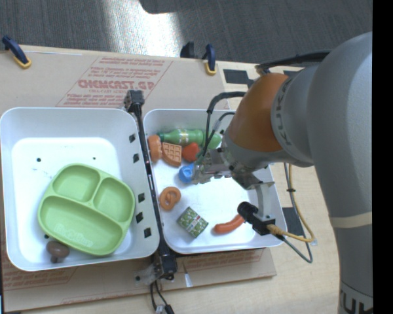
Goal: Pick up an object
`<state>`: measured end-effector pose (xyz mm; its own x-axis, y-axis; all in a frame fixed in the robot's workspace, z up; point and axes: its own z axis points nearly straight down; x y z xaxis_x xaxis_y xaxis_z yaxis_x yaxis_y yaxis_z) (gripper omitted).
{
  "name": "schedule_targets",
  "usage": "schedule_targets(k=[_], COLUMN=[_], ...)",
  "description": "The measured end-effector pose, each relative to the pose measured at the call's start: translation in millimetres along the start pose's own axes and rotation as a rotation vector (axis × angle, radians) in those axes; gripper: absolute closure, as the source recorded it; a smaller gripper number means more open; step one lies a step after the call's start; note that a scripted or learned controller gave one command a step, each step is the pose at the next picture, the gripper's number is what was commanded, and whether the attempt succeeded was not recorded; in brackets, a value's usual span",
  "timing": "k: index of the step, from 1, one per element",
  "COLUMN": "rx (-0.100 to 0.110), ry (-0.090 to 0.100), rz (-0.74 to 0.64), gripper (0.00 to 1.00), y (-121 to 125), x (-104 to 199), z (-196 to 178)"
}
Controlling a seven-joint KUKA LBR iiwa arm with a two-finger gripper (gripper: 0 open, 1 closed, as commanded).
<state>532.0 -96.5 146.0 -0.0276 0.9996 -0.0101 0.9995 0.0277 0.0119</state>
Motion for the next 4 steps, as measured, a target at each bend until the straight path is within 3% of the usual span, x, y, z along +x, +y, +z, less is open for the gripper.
schedule_targets(k=[1, 2, 3, 4], rx=[-0.004, 0.011, 0.011, 0.013], ry=[-0.003, 0.009, 0.009, 0.008], rz=[-0.003, 0.024, 0.023, 0.021], gripper=[1.00, 1.00, 0.00, 0.00], y=[2, -30, -30, -11], x=[0, -45, -45, -74], z=[-10, -48, -48, 55])
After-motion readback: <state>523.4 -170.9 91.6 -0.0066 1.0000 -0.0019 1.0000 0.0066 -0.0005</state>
